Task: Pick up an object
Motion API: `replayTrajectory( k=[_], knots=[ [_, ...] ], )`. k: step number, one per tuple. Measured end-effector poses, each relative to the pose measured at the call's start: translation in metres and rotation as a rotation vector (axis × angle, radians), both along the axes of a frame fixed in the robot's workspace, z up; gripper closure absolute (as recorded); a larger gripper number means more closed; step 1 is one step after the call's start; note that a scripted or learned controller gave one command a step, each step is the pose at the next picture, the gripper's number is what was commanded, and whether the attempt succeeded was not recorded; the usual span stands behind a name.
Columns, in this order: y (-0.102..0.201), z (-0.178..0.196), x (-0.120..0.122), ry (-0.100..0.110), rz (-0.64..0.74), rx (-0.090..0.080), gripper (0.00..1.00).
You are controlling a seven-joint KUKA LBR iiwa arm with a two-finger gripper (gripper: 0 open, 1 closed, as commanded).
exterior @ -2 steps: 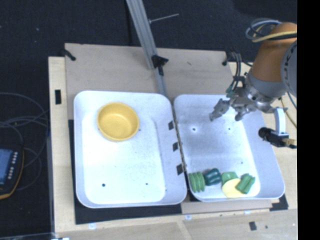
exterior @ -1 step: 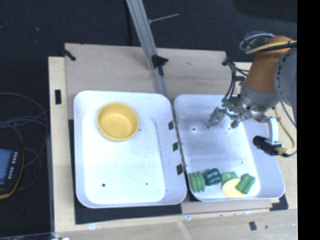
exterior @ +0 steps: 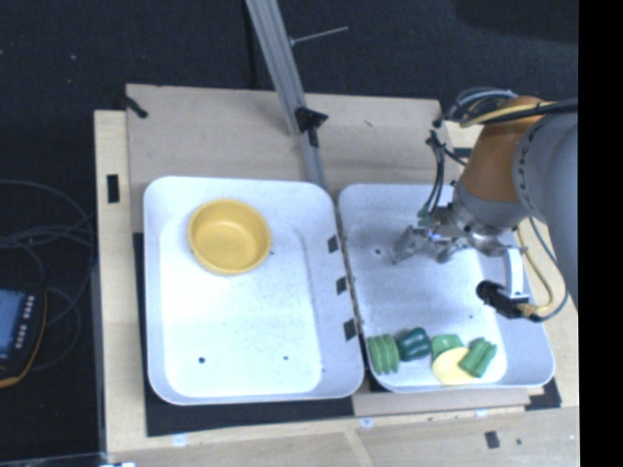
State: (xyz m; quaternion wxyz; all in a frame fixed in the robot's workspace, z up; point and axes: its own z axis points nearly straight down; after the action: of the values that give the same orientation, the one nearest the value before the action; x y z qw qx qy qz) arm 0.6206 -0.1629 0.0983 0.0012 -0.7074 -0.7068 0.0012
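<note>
Nothing has been lifted yet, as far as I can judge: the pincer (exterior: 417, 248) hangs over bare floor in the upper part of the right bin (exterior: 389, 212), its two thin fingers spread apart with nothing between them. The likely pickings lie well apart from it, bunched along that bin's near edge: a ribbed green piece (exterior: 383, 352), a darker green block (exterior: 415, 343), a pale yellow piece (exterior: 450, 366) and another green chunk (exterior: 478, 357), touching or nearly so. A yellow bowl (exterior: 230, 236) sits alone in the left bin (exterior: 234, 358). The reach, the grip and the lift all remain.
</note>
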Motion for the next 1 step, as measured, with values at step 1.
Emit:
replayTrajectory(
  k=[1],
  knots=[
    [-0.0005, 0.0133, 0.0013, -0.005, -0.001, 0.000, 1.00]
  ],
)
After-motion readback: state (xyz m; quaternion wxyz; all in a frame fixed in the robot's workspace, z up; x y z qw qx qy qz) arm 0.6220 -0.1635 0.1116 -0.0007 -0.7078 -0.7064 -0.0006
